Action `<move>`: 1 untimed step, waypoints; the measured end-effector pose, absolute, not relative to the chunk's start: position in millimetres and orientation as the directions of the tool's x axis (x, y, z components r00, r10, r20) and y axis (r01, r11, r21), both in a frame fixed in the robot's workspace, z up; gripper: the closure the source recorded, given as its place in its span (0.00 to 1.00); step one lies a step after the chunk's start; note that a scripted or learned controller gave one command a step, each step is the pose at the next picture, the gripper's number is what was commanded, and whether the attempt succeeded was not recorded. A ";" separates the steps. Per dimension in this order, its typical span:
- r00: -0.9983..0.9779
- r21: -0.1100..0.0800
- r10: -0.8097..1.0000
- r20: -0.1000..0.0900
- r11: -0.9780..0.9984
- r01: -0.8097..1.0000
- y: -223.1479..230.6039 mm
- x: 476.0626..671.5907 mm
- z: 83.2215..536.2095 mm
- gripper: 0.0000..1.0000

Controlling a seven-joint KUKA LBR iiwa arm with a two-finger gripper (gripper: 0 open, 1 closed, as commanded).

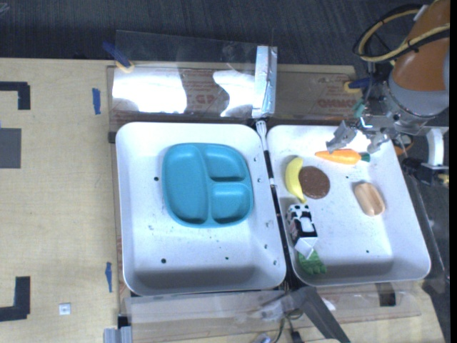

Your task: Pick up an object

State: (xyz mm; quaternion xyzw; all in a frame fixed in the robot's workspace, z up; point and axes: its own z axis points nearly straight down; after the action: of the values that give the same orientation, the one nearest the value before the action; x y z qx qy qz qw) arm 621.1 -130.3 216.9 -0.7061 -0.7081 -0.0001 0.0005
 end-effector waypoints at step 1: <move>-0.129 0.008 0.992 -0.005 0.129 0.992 -181.7 614.4 287.8 0.00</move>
State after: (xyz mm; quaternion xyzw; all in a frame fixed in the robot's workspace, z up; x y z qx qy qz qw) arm 614.4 -181.7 287.8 -0.6599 -0.7513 -0.0014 -0.0046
